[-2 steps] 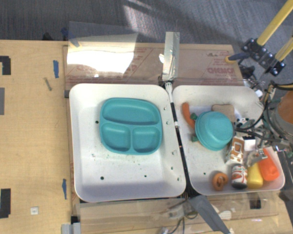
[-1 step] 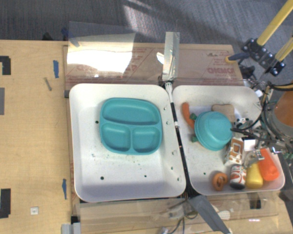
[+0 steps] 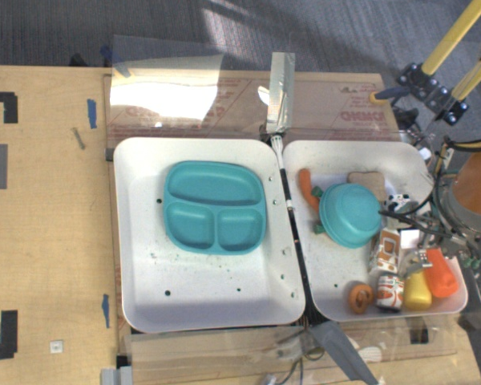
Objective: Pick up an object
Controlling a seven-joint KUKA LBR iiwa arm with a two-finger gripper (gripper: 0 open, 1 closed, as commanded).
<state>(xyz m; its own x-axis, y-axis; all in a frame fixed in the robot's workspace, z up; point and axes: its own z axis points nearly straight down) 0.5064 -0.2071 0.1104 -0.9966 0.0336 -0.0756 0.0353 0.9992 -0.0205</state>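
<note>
The right bin [image 3: 337, 283] holds a jumble of objects. An upturned teal bowl [image 3: 349, 213] sits in its middle with an orange carrot [image 3: 308, 188] to its left and a tan block [image 3: 367, 180] behind it. Toward the front right lie a printed can [image 3: 387, 273], a small round orange-brown item [image 3: 360, 297], a yellow piece [image 3: 418, 292] and an orange piece [image 3: 440, 276]. A small black-and-white toy [image 3: 397, 204] lies by the bowl. My gripper [image 3: 423, 241] hangs low over the bin's right side, above the can and the orange piece, partly lost among cables.
The left bin [image 3: 140, 295] holds a teal divided plate [image 3: 215, 207]. The arm's orange band [image 3: 474, 184] and cables crowd the right bin's right rim. Yellow struts [image 3: 457, 30] stand at the back right. A clear sheet [image 3: 168, 95] lies behind the bins.
</note>
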